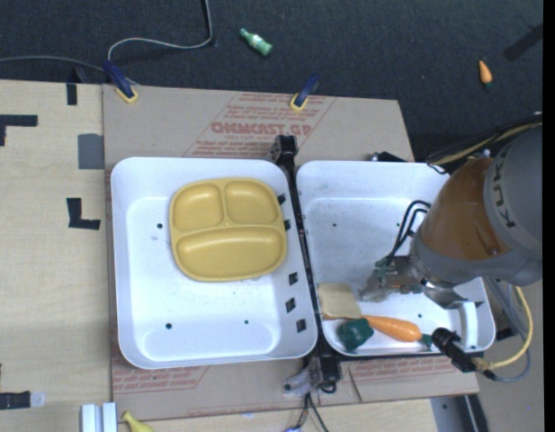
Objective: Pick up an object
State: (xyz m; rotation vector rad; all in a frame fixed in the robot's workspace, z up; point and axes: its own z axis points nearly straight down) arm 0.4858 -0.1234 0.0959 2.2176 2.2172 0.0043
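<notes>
Care is needed in the right bin: the gripper is lowered just beside the pale sponge-like piece, with the toy carrot near it. Whether the fingers are apart cannot be told. The descent should be centred over one object.

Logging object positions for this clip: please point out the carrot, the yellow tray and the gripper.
carrot point(394, 328): camera view, middle of its orange body.
yellow tray point(228, 229): camera view, central divider.
gripper point(381, 284): camera view, at its tip.

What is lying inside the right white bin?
In the right bin: an orange carrot, a dark green piece and a pale block. The arm covers its right part.
</notes>
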